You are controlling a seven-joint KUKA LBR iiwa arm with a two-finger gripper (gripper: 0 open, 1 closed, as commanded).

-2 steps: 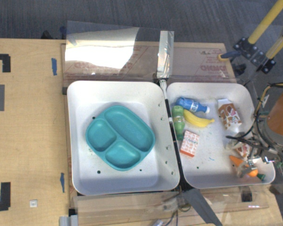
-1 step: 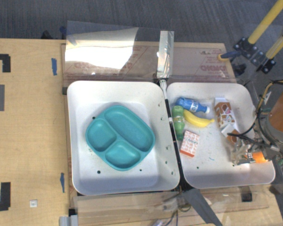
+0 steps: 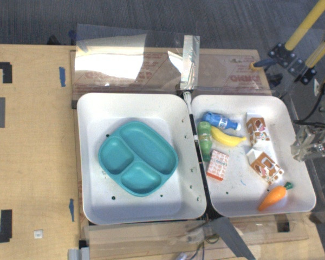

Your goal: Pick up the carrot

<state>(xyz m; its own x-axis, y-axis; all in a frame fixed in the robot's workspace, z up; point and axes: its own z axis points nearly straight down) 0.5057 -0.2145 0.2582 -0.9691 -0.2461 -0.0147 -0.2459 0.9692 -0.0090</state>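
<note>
The carrot point(image 3: 273, 197) is orange with a small green top. It lies in the front right corner of the right bin point(image 3: 298, 202), with the green end pointing up and to the right. My gripper point(image 3: 309, 145) shows as a pale grey shape just outside the right bin's right rim, about a hand's width behind the carrot and apart from it. It is small and blurred against the dark floor.
The right bin also holds a brown-and-white carton point(image 3: 266, 166) close behind the carrot, a second such carton point(image 3: 257, 130), a pink carton point(image 3: 218, 164), a banana point(image 3: 228, 138), a blue bottle point(image 3: 221, 121) and a green bottle point(image 3: 205, 140). A teal divided plate point(image 3: 138, 156) lies in the left bin point(image 3: 92, 112).
</note>
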